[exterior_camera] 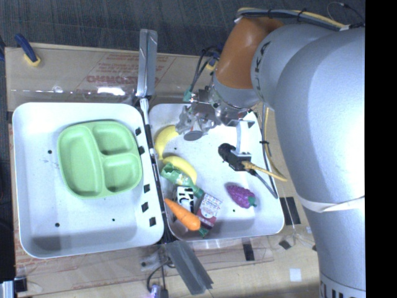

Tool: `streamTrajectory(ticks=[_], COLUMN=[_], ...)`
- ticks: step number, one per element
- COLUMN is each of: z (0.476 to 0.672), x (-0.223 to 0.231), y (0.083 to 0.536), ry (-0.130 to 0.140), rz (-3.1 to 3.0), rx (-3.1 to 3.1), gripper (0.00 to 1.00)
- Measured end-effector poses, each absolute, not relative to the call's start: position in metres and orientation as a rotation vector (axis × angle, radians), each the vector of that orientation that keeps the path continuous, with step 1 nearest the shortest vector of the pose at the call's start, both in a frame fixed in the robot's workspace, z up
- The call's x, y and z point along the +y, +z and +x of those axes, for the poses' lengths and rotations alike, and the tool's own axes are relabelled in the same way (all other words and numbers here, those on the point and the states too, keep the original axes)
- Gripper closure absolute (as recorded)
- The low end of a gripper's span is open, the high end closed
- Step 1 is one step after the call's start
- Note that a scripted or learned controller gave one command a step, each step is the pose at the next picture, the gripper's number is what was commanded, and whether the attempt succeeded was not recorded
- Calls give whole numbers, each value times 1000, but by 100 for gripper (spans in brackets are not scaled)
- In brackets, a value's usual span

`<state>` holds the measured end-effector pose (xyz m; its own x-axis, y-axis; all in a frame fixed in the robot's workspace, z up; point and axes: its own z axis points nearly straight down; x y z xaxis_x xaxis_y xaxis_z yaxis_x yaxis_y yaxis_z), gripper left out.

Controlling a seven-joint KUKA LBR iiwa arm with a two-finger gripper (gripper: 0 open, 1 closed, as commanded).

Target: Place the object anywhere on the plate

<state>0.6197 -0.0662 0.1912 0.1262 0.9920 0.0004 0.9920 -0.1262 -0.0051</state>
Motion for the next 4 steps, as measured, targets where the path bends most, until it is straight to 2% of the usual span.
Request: streamTrajectory(ticks=[1, 2, 3, 4], z=[613, 598, 598, 647], x=[-53, 25, 25, -9], y=[191, 194, 194, 237], ry=[8, 11, 11, 3], rz=[-2245, -2362, -2362, -2245], rx=[-2188, -2063, -2063, -2196], gripper=[100, 100, 0, 0])
